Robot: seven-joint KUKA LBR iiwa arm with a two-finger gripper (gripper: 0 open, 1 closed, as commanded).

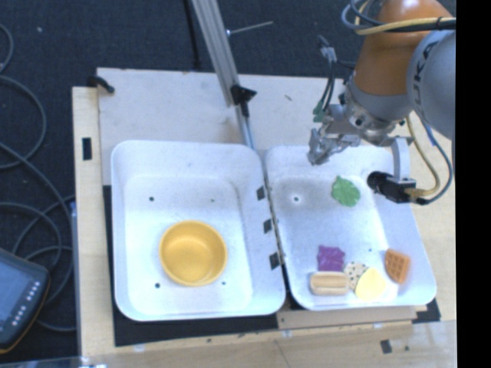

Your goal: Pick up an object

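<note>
The tool (321, 153) hangs over the far corner of the right bin (299, 282). Nothing shows between its tips, and whether it is set wide or narrow cannot be told from this slanted view.

Nearest to it lies the green piece (346, 191), just beside and a little toward the near side, alone on bare bin floor. It looks like a small toy leaf vegetable: probably light, moulded plastic or rubber, lumpy on top, not fragile. Its rounded, uneven edge could let it squirt out of a pinch, so a hold across its narrower middle, coming straight down, seems the safest. With open floor all round it, there is room for both tips.

Well away from the tool, along the near wall, sit the other pieces packed close: a purple piece (331, 257), a bun (328, 284), a spotted cube (354, 273), a yellow wedge (371, 286) touching the cube, and a waffle (397, 265) by the corner. All look like light toy food, stiff enough to pinch, but their crowding leaves little gap for the tips, and the wall hampers a grasp on the bun.

In the left bin (138, 175), farthest from the tool, stands a yellow bowl (192, 252); its thin rim would be the only hold.
</note>
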